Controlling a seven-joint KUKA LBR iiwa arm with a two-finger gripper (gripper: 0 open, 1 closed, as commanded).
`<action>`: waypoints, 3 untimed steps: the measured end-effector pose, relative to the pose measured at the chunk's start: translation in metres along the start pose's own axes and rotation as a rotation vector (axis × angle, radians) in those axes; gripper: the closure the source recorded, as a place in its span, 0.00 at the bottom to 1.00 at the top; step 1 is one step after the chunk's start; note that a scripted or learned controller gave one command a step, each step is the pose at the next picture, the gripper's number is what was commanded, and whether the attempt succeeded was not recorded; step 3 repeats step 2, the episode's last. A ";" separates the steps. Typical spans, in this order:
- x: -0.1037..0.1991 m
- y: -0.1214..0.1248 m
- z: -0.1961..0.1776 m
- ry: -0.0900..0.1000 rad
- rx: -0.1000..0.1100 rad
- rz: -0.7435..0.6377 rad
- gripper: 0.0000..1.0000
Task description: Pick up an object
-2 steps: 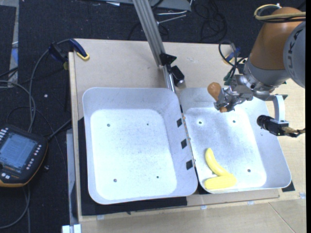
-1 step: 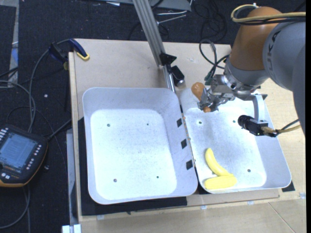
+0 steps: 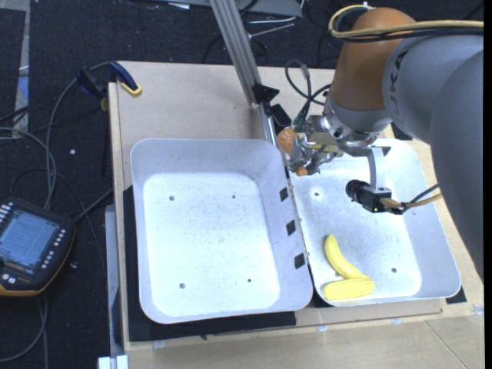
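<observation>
Yellow banana (image 3: 339,260) lies in the right bin (image 3: 430,229) toward its 6 o'clock edge, w/ a flatter yellow piece (image 3: 348,288) touching its lower end, right by the bin's front rim. The left bin (image 3: 154,167) sits alongside. The gripper (image 3: 307,157) hangs at about 11 o'clock of the right bin, close to the divider where the two bins meet, well apart from the banana. A small orange-brown thing (image 3: 287,138) sits just beside the gripper tip, but can't tell if it's an object being held or part of the rig; can't tell either how the end effector is set, too cluttered w/ cables there.

To do the pick well, my judgement: travel toward 6 o'clock, centre over the banana's mid-curve, not the end touching the yellow piece. Approach straight down, squeeze across the narrow width, and keep clear of the front rim. Lift slowly & check something is really caught before moving off
</observation>
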State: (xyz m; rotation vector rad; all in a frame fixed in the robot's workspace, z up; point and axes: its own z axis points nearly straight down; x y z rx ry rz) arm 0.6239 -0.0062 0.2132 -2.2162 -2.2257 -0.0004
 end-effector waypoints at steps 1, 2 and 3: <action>0.051 0.018 -0.008 0.000 -0.001 -0.001 1.00; 0.093 0.022 -0.014 0.000 -0.001 0.001 1.00; 0.093 0.022 -0.014 0.000 -0.001 0.001 1.00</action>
